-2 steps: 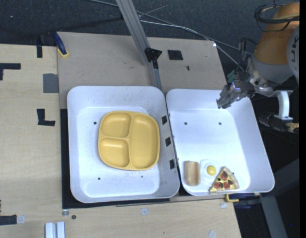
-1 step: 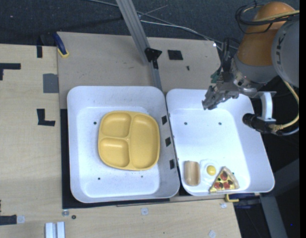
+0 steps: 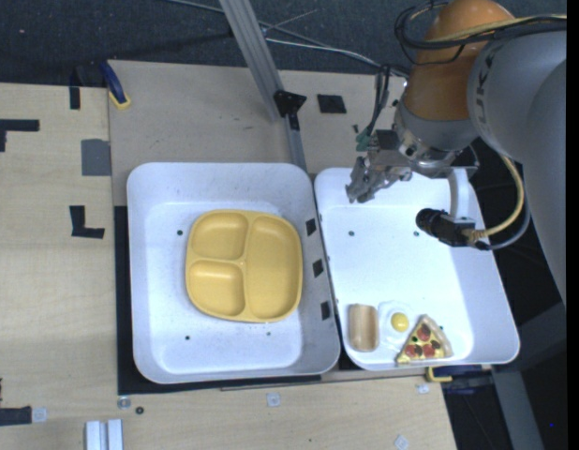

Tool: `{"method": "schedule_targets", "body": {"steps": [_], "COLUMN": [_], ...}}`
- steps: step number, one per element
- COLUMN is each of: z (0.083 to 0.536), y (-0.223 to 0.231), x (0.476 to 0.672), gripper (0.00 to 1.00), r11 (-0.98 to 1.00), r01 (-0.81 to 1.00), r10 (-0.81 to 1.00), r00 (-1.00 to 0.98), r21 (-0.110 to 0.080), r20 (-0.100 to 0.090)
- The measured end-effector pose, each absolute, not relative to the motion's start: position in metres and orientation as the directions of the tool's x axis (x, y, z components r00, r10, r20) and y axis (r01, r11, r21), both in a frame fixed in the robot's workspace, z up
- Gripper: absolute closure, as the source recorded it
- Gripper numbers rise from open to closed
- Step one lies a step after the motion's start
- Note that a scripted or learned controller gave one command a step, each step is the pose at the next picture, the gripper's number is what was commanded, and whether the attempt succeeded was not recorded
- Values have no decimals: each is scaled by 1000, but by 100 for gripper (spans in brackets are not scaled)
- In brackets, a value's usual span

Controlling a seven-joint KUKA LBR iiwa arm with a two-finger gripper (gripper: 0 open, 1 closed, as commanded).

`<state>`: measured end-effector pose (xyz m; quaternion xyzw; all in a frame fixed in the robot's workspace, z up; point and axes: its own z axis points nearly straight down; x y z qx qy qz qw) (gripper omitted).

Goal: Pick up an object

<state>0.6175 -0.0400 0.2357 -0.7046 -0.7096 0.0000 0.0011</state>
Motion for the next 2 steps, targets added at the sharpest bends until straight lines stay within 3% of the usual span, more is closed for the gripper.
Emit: {"method": "schedule_targets", "body": {"steps": [1, 2], "z": [227, 222], "y": [8, 58], "x": [610, 621], "gripper": [100, 100], "r11": [6, 6], "r01": [1000, 1000], "r10": [1000, 1000], "r00": [-6, -6], "r21": [-3, -1], "r20": [1, 1]}}
